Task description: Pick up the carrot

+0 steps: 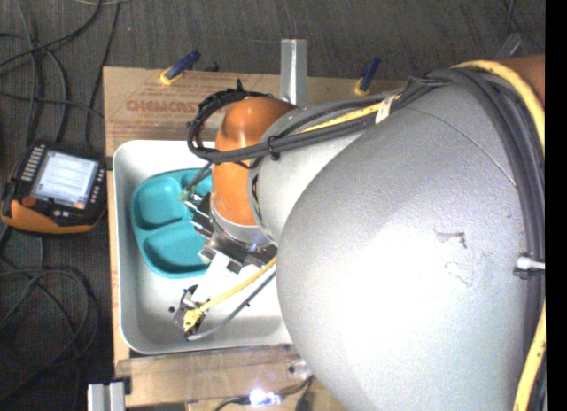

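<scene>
your arm (399, 250) hung low over the worktop (142, 104) and blocked most of the camera's look at it. its wrist (232, 243), below the orange band (241, 166), sat over the white bin (133, 316), right at the inner edge of a teal dish (164, 223) that lay in that bin. you could not tell how far apart the jaws stood, or whether they had hold of anything, because the wrist covered them. you could not tell where the carrot lay either. your best guess was somewhere beneath the arm.

that was the main risk. with the target hidden, closing the jaws might have caught nothing. it might have caught the dish rim instead, and a lift would then have dragged or tipped the dish. the wrist was so close to the dish that any further descent could have pressed into it or into the bin floor. the orange band could also have fooled you into taking it for the carrot, so a glimpse of orange was no proof of a grasp.
</scene>
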### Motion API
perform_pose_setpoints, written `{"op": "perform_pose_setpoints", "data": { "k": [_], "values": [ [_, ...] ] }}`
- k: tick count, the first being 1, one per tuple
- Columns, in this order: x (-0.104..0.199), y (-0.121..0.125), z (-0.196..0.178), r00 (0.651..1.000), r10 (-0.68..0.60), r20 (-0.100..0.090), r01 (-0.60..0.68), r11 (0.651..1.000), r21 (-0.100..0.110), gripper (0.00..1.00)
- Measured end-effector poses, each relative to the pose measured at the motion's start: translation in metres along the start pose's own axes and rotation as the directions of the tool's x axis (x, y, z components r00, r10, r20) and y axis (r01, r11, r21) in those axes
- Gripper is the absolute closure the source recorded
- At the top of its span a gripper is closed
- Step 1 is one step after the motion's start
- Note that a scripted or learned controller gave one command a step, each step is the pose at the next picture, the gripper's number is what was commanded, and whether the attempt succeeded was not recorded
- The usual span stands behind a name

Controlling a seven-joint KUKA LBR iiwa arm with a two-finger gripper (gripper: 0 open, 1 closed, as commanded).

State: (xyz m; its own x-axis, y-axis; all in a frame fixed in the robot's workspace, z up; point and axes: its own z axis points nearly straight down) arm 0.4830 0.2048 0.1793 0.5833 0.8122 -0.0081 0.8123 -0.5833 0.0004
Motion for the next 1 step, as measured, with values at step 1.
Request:
{"op": "perform_pose_setpoints", "data": {
  "k": [1],
  "values": [
    [-0.0001,0.0001,0.0000,1.000,0.000,0.000,0.000,1.000,0.000,0.00]
  ]
}}
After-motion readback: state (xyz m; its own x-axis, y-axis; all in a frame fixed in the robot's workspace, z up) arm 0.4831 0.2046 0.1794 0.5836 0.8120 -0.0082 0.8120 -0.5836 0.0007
